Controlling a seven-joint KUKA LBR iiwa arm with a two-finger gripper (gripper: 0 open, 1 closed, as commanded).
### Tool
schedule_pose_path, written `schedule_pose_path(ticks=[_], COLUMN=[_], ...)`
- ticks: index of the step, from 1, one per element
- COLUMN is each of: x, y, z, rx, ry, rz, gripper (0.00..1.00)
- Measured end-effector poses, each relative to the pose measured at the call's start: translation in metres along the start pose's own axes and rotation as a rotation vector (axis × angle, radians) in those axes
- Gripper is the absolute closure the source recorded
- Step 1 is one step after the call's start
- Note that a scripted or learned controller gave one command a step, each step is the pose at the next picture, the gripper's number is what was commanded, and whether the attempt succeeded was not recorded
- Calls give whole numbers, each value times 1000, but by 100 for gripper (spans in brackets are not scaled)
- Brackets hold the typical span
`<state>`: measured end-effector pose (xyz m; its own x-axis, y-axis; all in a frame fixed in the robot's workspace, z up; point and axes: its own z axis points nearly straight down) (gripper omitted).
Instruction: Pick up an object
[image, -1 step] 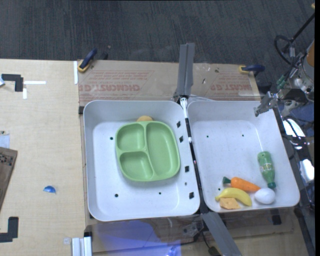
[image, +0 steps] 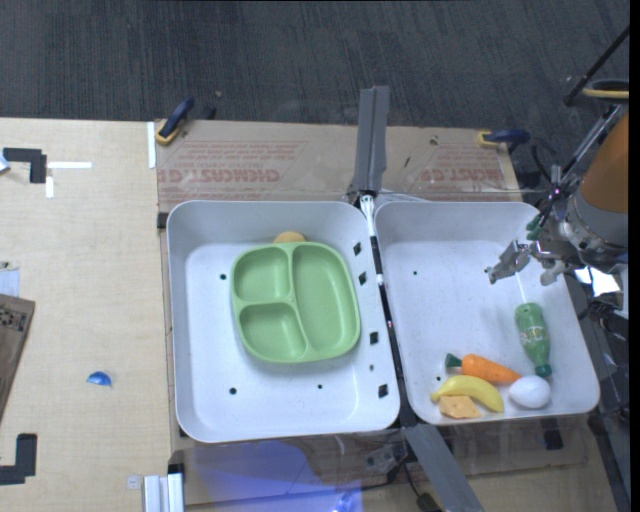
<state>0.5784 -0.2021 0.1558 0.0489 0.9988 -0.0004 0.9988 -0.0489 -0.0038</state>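
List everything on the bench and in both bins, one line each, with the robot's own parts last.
left bin: 1, white, left half of the bench
right bin: 1, white, beside the left bin
divided plate: 1, green, three compartments, middle of the left bin
small rounded item: 1, orange-yellow, behind the plate's far edge, mostly hidden
bottle: 1, green, lying in the right bin near its right wall
carrot: 1, orange, near corner of the right bin
banana: 1, yellow, in front of the carrot
egg: 1, white, right of the banana
flat piece: 1, tan, by the banana
clamps: 2, blue and yellow, far edge
gripper: 1, grey, above the right bin, beyond the bottle
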Motion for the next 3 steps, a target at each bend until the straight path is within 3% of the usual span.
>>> schedule_pose_path(ticks=[1,2,3], x=[-14,-14,-16], y=[-26,-30,-30], z=[54,64,56], rx=[0,-4,-4], ry=[3,9,5], rz=[-64,-66,-64], gripper=[0,0,100])
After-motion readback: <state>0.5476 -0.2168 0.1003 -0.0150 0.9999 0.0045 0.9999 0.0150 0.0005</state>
